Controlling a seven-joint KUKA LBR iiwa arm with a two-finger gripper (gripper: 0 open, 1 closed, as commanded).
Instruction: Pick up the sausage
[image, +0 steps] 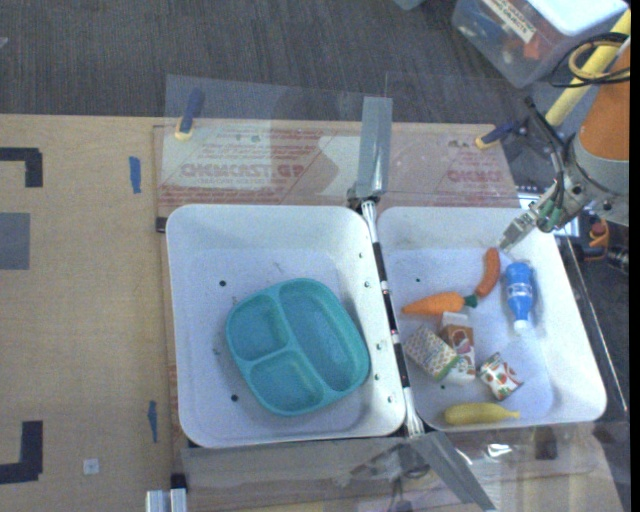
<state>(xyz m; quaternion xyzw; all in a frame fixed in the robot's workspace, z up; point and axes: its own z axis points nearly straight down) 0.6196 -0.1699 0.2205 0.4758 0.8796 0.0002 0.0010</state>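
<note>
Sausage (489, 272) lies in the right bin (578, 400) just below the tool (522, 229), whose grip state I cannot tell.

Claw (524, 228) seemingly above sausage (488, 272).

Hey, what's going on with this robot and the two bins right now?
The arm's gripper hangs over the far edge of the right bin, just above the sausage, which lies untouched beside the blue bottle and the carrot. Nothing is held. The left bin holds a teal divided tray.
</note>
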